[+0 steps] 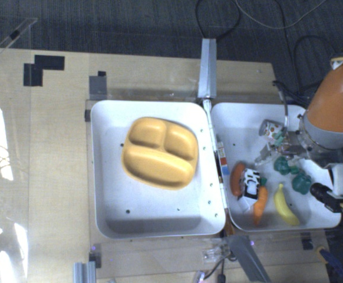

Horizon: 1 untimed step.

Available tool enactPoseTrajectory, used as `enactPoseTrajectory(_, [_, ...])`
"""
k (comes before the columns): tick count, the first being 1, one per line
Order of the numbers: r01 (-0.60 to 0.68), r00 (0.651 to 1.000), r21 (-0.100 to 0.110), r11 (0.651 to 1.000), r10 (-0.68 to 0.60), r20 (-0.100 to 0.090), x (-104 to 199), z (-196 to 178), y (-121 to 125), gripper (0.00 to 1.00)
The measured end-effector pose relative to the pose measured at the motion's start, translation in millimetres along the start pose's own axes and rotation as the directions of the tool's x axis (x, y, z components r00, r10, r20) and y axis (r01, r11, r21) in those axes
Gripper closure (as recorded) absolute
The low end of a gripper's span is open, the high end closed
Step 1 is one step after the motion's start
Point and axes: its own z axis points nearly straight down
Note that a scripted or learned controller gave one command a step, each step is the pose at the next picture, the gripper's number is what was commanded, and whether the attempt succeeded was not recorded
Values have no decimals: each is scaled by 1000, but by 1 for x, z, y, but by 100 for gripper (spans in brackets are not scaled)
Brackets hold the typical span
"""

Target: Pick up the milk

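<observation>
No words or numbers come through clearly here. The milk carton in the right bin carries black-and-white cow patches, and the small can at the far side shows printing too blurred to read.

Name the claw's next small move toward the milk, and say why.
Probably shift the claw down-left in the view: the milk lies in the right bin between the sausage and the carrot, apart from the claw.

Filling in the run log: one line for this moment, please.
gripper above right bin | milk lying between sausage and carrot | not held
</observation>
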Motion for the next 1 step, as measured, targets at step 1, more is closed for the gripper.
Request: enactPoseTrajectory(1, [144, 990, 0, 990, -144, -1, 24, 86, 22, 0])
